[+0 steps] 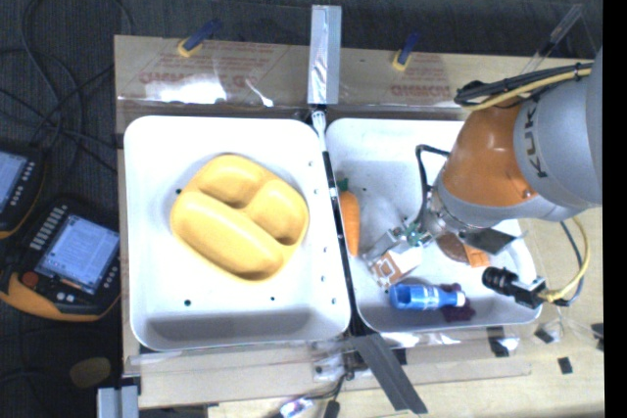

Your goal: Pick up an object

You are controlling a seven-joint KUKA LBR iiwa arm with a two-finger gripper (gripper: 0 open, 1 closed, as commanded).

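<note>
My grey and orange arm reaches into the right bin from the right. Its gripper is low in the middle of that bin, just above a small tan and white packet. A blue bottle with a dark cap lies on its side near the bin's front wall. An orange carrot lies along the bin's left wall. An orange-brown item peeks out from under the wrist. A big yellow, bun-like object fills the middle of the left bin.
A metal divider strip stands behind the seam between the bins. Cables trail over the arm at the back right. Handheld pendants lie on the floor to the left of the bench.
</note>
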